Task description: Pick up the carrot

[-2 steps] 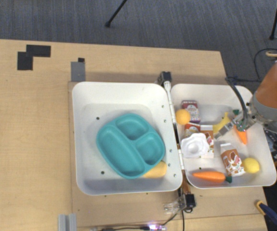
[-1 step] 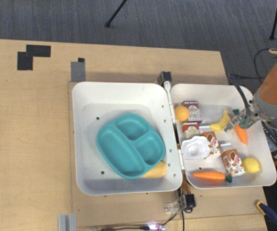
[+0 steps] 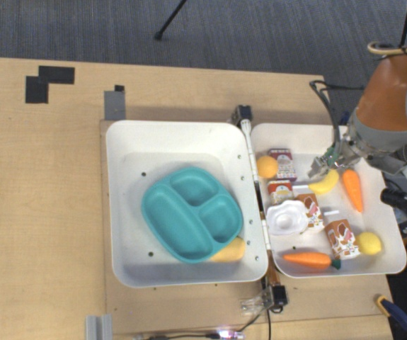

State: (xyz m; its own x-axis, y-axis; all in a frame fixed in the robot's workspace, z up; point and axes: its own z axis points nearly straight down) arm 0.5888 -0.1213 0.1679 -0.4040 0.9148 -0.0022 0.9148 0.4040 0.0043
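My gripper hangs above the banana, a carrot just beside; I cannot tell its state.

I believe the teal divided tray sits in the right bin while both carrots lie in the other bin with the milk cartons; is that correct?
Not quite: the camera view shows the teal divided tray in the left bin, not the right one. The rest holds: both carrots, one near the gripper and one at the front edge, lie in the other bin with the milk cartons.
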